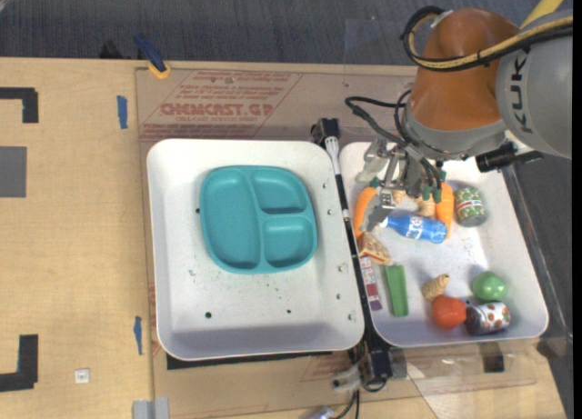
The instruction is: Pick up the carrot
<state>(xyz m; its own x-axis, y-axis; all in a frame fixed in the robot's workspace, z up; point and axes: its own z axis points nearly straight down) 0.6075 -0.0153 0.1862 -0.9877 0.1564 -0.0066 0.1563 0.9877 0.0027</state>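
The arm reaches in from the right, orange band up top, and its end effector (405, 181) hangs low over the far part of the right bin (523, 254). Whether it is spread or pressed together, I cannot tell; the metal parts blur into the clutter beneath. Just under it lies a carrot (364, 206), orange, at the bin's left wall, and a second orange carrot-like piece (445, 204) sits just right of the tool. Nothing is visibly pinched. A blue bottle (418, 227) lies between those two orange pieces, right below the end effector. Nearer in the bin: a green stick (396, 288), a red tomato (446, 312), a green ball (489, 285) and a small patterned can (489, 317). A speckled green item (470, 206) rests toward the far right. Over in the left bin (173, 254), a teal divided plate (258, 218) sits alone. Both bins stand on the cardboard-covered desk (73, 226).
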